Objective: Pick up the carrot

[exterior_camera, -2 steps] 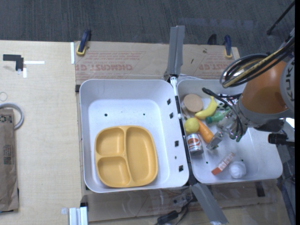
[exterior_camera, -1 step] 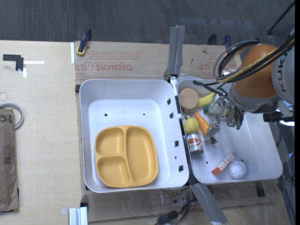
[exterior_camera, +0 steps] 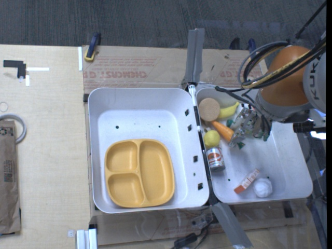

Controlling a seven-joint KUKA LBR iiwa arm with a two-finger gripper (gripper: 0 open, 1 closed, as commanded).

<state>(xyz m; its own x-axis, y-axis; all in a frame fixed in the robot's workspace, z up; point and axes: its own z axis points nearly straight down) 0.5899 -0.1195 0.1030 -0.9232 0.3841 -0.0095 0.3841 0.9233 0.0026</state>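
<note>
While the gripper (exterior_camera: 239,134) is hanging low in the right bin (exterior_camera: 282,183), its tip is sitting just beside the carrot (exterior_camera: 223,130).
Carrot is lying slantwise between a yellow lemon (exterior_camera: 211,138) and a banana (exterior_camera: 229,110), near the wooden disc (exterior_camera: 209,108); finger state cannot be told.

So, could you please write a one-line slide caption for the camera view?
Claw poised beside the carrot in the right bin; a yellow divided plate sits in the left bin.
</note>
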